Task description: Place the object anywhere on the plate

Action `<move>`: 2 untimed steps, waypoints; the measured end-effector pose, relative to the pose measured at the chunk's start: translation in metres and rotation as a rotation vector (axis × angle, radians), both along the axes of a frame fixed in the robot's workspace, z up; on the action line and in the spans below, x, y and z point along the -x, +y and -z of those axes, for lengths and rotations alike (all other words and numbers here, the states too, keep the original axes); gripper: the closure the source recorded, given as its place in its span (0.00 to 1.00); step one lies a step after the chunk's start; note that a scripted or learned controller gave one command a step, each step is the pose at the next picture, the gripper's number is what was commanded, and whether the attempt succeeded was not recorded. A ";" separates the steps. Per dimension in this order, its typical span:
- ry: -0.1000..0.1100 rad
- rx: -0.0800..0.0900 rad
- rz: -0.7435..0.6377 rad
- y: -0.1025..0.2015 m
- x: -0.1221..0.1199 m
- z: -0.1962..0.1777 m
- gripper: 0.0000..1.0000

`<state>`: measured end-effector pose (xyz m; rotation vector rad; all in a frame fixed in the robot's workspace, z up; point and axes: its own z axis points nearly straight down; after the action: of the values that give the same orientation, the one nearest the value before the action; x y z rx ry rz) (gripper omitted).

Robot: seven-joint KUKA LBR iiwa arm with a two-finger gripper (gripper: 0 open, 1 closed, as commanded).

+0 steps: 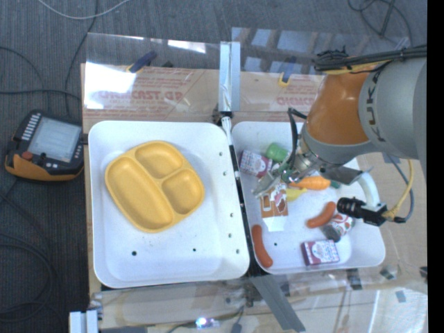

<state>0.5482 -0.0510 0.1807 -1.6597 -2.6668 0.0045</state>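
Note:
A yellow plate [154,184] with three compartments lies tilted in the left bin [111,255], with nothing on it. My gripper [275,180] is low over the left half of the right bin [368,255], reaching down and to the left from the orange-banded wrist. It hangs among the toy foods, just above a red and white packet [275,204] and beside an orange carrot [313,184]. Another red and white packet [252,163] and a green piece [277,151] lie just behind it.
The right bin also holds a red sausage [261,246] at the front left, an orange sausage [320,215], a small carton [320,252] and a can [340,224]. A raised divider [238,193] separates the bins. A teach pendant [45,146] lies left of the bench.

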 end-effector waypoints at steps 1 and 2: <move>0.000 0.000 -0.092 0.084 -0.005 -0.019 1.00; -0.001 0.001 -0.237 0.132 -0.072 0.000 1.00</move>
<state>0.6201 0.0813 0.1804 -1.3335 -2.8454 0.0053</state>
